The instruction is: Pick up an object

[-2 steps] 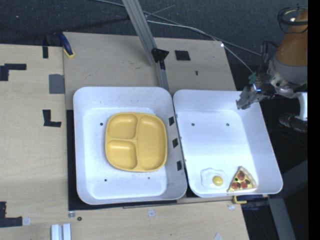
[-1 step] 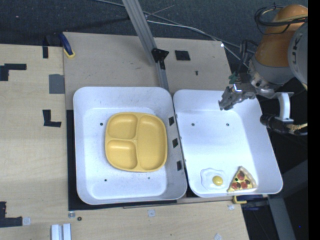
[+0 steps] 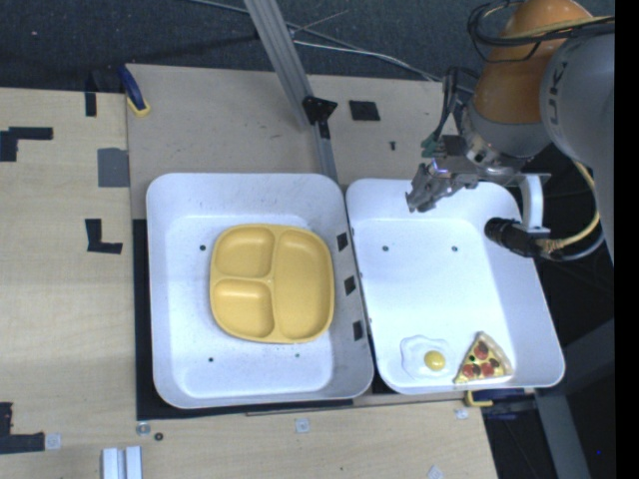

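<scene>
A yellow three-compartment plate (image 3: pixel 272 282) lies in the left bin (image 3: pixel 180 208). In the right bin (image 3: pixel 439 267), a toy fried egg (image 3: pixel 426 356) and a toy pizza slice (image 3: pixel 484 359) sit side by side at the near edge. My gripper (image 3: pixel 424 195) hangs over the far left part of the right bin, well away from the egg and the pizza slice. Nothing is visible between its fingers.
A grey metal bar (image 3: pixel 285 58) slants down from the top to a black clamp (image 3: pixel 319 108) behind the bins. Black clips (image 3: pixel 349 285) sit on the ridge between the two bins. A black cable connector (image 3: pixel 509 236) sticks out over the right bin's far right side.
</scene>
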`<state>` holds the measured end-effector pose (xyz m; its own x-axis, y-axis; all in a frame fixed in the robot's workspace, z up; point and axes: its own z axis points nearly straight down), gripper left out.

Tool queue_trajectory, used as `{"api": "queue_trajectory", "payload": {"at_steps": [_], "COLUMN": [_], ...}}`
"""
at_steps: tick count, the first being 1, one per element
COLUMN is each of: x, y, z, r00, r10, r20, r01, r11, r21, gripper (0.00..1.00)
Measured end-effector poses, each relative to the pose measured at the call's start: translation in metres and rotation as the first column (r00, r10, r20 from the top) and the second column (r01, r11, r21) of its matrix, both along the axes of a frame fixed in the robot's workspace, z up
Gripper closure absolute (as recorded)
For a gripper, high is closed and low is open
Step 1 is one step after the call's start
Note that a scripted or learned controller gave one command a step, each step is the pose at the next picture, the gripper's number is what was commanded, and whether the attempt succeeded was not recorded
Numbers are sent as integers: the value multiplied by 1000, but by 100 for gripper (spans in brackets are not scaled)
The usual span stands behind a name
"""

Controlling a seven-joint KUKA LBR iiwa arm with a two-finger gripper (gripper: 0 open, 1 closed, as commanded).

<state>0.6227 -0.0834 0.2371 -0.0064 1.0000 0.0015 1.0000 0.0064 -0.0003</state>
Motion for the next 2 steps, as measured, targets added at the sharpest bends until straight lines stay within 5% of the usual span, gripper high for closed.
{"api": "queue_trajectory", "payload": {"at_steps": [2], "x": [18], "y": [106], "z": [-18], "r00": [1000], "r10": [-1], "r20": [-3], "r01": [1], "r11": [1000], "r21": [-2], "gripper": [100]}}
